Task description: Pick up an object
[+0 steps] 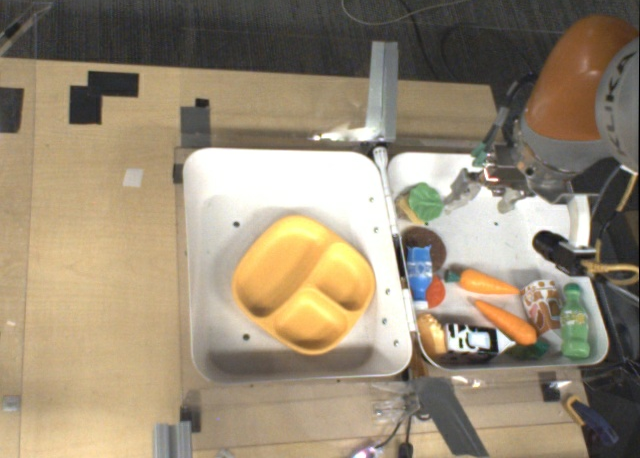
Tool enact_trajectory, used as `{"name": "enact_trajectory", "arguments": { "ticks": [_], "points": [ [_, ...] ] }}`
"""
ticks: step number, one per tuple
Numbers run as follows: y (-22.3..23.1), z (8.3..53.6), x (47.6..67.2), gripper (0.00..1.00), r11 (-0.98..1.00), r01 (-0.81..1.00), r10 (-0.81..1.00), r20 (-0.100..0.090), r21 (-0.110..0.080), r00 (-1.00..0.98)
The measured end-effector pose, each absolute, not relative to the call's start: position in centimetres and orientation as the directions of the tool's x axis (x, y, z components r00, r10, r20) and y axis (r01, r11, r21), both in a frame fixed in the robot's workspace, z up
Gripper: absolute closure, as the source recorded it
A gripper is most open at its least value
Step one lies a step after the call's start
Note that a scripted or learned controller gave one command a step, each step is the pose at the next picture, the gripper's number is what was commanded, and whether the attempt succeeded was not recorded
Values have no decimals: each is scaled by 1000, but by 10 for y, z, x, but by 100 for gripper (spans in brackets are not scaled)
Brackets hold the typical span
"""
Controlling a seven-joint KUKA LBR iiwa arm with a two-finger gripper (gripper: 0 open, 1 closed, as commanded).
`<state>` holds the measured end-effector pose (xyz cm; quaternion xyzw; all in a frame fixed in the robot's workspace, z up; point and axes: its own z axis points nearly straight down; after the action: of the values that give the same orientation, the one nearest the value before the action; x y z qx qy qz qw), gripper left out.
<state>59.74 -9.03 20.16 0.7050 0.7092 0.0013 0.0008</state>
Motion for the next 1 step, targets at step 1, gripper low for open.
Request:
{"name": "enact_trajectory", "arguments": {
  "ticks": [1],
  "points": [
    [-85,102,603,0,369,929,929,-4,12,-369]
  ]
}}
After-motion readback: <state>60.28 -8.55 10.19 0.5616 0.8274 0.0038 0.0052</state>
